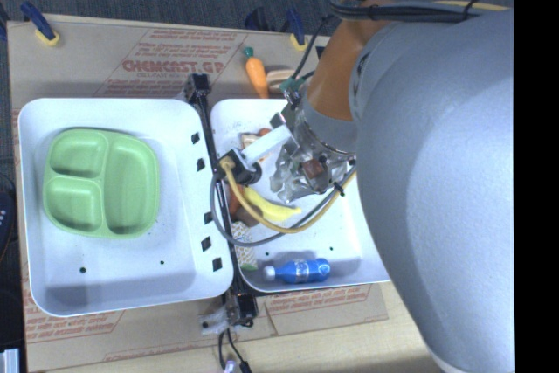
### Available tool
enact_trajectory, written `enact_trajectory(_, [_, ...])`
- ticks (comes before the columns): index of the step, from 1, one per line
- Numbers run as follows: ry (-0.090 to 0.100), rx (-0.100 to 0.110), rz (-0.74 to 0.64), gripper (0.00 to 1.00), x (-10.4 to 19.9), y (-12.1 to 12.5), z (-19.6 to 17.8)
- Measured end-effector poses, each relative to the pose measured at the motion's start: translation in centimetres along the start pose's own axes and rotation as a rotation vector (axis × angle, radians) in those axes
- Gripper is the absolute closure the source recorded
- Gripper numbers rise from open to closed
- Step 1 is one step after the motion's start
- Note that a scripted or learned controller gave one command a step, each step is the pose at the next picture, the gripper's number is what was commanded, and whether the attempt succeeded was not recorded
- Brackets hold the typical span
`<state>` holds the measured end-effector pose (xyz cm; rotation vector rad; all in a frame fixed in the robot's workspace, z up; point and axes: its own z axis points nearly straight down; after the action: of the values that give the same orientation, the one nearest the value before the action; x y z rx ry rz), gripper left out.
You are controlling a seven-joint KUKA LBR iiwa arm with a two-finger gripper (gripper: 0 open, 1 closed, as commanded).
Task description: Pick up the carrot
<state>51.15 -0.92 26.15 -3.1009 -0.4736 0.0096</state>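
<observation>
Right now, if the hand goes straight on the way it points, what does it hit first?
Likely the right bin's floor, close beside the banana: the hand points down into that bin. Depth is unclear from above. The carrot lies outside the bin, off that line.

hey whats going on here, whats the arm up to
The arm's gripper is down in the right bin, next to a banana, with a blue bottle nearer the front. The carrot it is meant to pick up lies on the cardboard by that bin's far rim, apart from the gripper. A green divided plate sits in the left bin.
</observation>
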Motion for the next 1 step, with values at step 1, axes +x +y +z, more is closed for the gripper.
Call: enact_trajectory(1, [0.004, -0.005, 0.068, 1.00, -2.77, 0.21, -11.84])
